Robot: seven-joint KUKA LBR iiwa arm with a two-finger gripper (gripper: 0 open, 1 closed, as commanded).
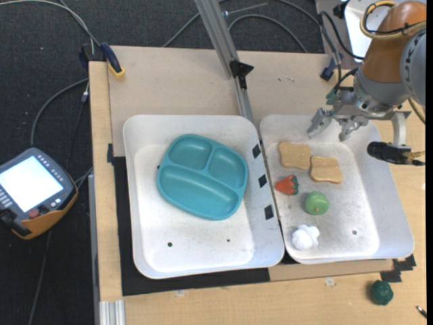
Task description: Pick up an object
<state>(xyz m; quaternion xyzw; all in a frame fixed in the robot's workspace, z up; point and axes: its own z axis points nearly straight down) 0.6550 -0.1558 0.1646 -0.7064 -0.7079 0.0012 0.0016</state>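
Observation:
My gripper (pixel 333 128) hangs open above the far edge of the right bin (pixel 379 202), with nothing between its fingers. Just in front of it lie two toast slices, one (pixel 294 155) nearer the bin's left wall and one (pixel 325 170) to its right. Further toward the front sit a red strawberry-like piece (pixel 287 185), a green apple (pixel 316 203) and a small white lump (pixel 305 237).
The left bin (pixel 145 249) bears a teal divided plate (pixel 201 176). A slanted metal pole (pixel 223 39) runs down to the bins' shared far corner. A green ball (pixel 381 292) lies on the bench at the front right. A handheld pendant (pixel 30 191) sits off the bench at left.

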